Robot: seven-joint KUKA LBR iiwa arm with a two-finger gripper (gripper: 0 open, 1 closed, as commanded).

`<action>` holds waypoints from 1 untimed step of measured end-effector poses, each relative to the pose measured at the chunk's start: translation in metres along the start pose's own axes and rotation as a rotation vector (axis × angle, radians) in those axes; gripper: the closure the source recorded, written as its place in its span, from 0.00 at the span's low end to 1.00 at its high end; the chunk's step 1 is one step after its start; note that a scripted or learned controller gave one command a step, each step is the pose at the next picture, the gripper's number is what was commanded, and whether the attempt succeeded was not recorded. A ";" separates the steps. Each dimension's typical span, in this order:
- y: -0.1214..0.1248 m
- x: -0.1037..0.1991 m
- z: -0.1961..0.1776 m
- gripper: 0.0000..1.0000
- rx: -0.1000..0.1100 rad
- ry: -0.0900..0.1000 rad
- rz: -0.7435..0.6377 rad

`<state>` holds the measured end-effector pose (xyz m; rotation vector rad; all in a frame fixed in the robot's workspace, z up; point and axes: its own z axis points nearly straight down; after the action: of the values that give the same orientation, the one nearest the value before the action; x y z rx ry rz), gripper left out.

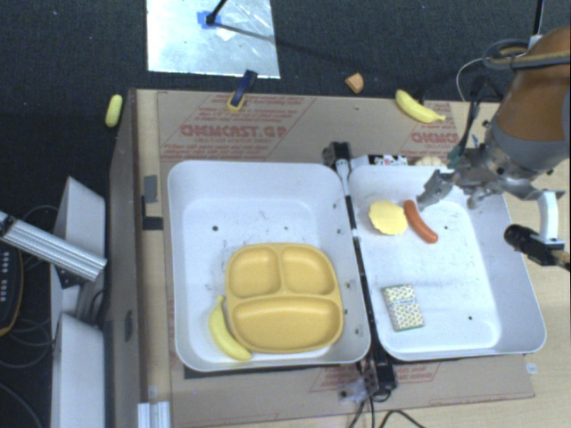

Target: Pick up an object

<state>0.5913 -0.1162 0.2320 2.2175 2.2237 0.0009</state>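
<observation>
The arm (531, 105) reaches in over the counter (294, 123), grey with its orange band up top, and the pincer (451, 185) hangs over the far side of the right bin (500, 310). Its fingers stand apart, with nothing between them; one finger (433, 191) points down toward the red sausage (420, 221), which lies just beside and slightly nearer the camera than the pincer, not touching it.

Two white bins sit side by side. The left bin (192, 239), well away from the pincer, holds one big yellow divided plate (284, 297) with three compartments, and one banana (225, 328) tucked against the plate's left edge. The right bin, directly under the pincer, holds three things: the red sausage, a flat yellow round piece (388, 218) touching the sausage on the side away from the pincer, and a small patterned block (404, 307) well apart, toward the near edge of the bin.

Outside the bins, a second banana (417, 106) lies on the counter beyond the pincer. A small orange chunk (355, 82) sits farther off, on the dark floor, and a little yellow piece (113, 110) lies far across, past the left bin.

So: two bins, two bananas, one plate, one sausage, one round piece, one block.
</observation>
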 end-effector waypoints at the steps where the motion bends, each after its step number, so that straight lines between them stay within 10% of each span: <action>1: 0.027 -0.026 0.135 0.00 0.005 0.001 0.002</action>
<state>0.6183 -0.1420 0.0969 2.2225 2.2243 -0.0030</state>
